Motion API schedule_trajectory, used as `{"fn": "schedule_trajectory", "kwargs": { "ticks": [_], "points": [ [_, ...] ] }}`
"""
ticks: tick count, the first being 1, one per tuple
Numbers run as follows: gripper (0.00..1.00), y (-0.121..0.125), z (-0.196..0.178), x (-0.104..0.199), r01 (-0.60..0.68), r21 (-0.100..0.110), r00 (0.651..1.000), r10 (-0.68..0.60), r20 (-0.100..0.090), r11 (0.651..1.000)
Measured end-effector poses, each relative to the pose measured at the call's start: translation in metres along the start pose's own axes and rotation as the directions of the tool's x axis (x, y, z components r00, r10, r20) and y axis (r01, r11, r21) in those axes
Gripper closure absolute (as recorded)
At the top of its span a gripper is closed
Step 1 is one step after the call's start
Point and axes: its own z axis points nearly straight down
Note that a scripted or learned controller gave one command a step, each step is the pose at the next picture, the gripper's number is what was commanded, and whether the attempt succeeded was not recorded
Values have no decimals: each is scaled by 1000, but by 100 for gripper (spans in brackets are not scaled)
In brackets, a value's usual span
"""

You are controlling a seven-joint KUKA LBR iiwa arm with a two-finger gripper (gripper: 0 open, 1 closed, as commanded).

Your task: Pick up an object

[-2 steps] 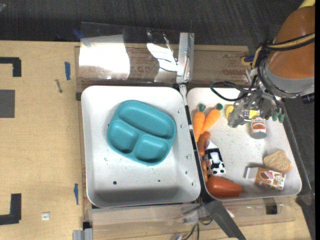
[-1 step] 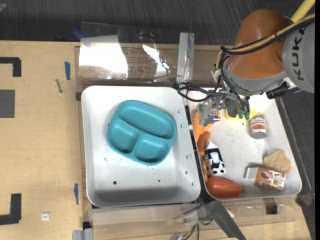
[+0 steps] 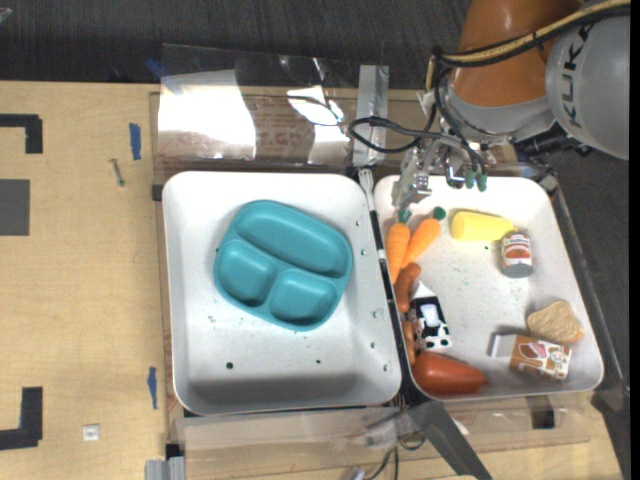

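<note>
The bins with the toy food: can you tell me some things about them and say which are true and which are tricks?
1. The teal tray lies in the left bin. True.
2. The carrots lie in the left bin. False: they lie in the right bin, by its left wall.
3. The gripper hangs over the far end of the right bin. True.
4. The red sausage sits on the teal tray. False: it lies at the near edge of the right bin.
5. The yellow piece is beside the small can. True.
</note>
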Motion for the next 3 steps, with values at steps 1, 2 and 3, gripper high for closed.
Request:
{"fn": "schedule_trajectory", "kwargs": {
  "ticks": [1,2,3],
  "points": [
    [100,1,-66,5,-34,-1,999,34,7,999],
    [100,26,31,12,41,1,999,-40,-11,999],
    [100,26,-13,-5,116,0,993,-116,4,993]
  ]
}}
